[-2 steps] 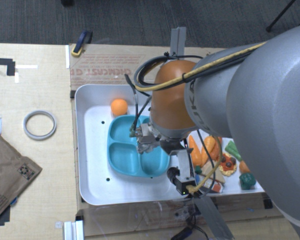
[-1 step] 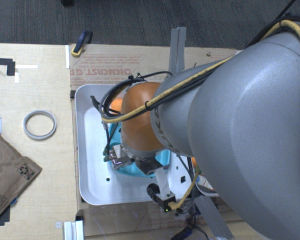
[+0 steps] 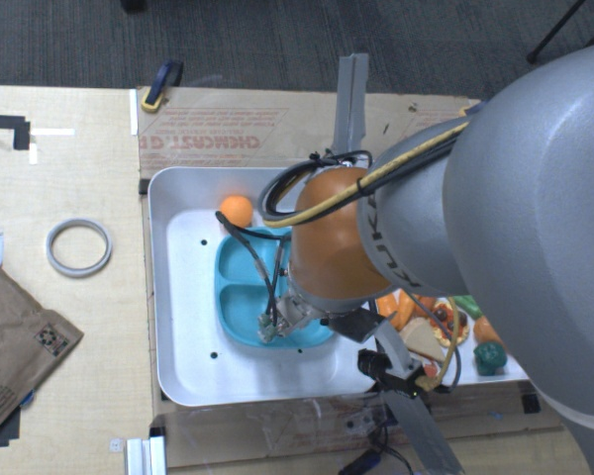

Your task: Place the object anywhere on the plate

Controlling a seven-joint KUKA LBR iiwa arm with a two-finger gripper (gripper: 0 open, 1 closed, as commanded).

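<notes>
The two-finger gripper (image 3: pixel 271 329) is lowered onto the light blue divided plastic plate (image 3: pixel 240 295) in the left white bin (image 3: pixel 178 364); its state cannot be told. The small orange ball (image 3: pixel 236 211) lies at the plate's far edge, so placement is judged unfinished, and a grasp of it is called for next

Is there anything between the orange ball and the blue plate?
Nothing visible. The orange ball sits in the white bin right at the blue plate's far rim; the gripper is over the plate's near end.

Tape ring (image 3: pixel 79 246) on bench, brown cardboard box (image 3: pixel 15 349) beside it, blue clamp (image 3: pixel 162 84)
</notes>
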